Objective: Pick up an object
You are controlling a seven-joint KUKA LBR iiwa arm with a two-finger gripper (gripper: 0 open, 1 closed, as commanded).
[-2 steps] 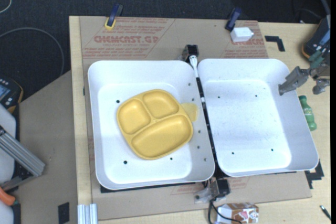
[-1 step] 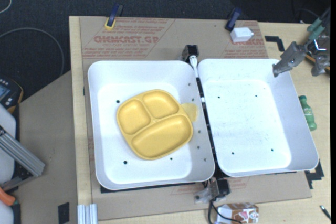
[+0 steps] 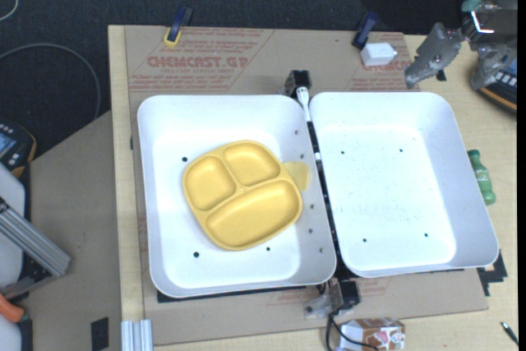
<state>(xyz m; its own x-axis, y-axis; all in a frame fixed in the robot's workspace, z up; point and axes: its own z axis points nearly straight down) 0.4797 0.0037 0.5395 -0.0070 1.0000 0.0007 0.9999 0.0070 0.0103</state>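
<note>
Two bins sit side by side on a board [image 3: 246,62], meeting at their inner rims. A divided plate [image 3: 241,194] lies in the left bin [image 3: 156,177], near its middle and tilted to the bin's sides; a smaller item [image 3: 297,173] pokes out from under the plate's right edge. The right bin [image 3: 386,185] lies beside it. The gripper [image 3: 427,62] hangs above the board just behind the right bin's far right corner, with a small block [image 3: 378,54] on the board to its left.

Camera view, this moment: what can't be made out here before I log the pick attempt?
- Gripper: small and blurred at the upper right; finger state unreadable.
- Arm above the gripper: cut off by the right edge.
- Pale yellow piece in the left bin: mostly tucked under the yellow divided plate, so its shape is unclear.
- Green object beside the right bin: too small to identify.
</note>
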